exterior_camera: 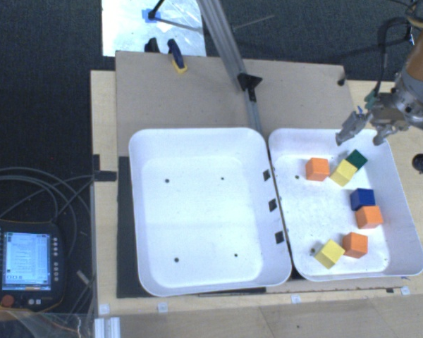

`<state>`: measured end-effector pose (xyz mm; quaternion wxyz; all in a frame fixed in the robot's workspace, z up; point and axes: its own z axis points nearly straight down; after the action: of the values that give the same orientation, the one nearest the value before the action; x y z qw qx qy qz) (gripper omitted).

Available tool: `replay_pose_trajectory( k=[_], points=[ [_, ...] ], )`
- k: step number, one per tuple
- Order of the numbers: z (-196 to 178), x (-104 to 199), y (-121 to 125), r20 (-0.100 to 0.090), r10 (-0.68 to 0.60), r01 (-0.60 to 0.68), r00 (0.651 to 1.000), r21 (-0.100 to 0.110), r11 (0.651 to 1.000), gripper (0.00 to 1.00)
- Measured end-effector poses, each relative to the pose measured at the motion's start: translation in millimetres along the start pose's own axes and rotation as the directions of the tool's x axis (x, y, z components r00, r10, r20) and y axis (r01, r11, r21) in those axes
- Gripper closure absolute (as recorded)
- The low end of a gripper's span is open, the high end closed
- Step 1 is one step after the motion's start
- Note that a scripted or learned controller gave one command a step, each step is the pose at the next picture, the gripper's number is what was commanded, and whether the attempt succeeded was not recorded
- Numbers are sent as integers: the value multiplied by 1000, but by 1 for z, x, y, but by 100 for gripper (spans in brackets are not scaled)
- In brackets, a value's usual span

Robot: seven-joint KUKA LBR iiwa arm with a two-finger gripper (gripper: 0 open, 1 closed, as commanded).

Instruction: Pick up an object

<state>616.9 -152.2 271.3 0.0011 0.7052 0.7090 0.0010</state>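
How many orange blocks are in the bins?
3, all in the right bin: orange block near the top left, another under the blue block, another near the bottom.

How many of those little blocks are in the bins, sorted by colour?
Orange blocks: 3
Yellow blocks: 2
Blue block: 1
Green block: 1
Total: 7, all in the right bin.
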Motion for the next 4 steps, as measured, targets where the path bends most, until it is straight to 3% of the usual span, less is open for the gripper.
replay_pose_trajectory(
  k=[1,4],
  points=[
    [0,0,0,0,0,0,1000,0,1000,0],
    [145,-18,13,1,3,-3,1000,1,1000,0]
  ],
)
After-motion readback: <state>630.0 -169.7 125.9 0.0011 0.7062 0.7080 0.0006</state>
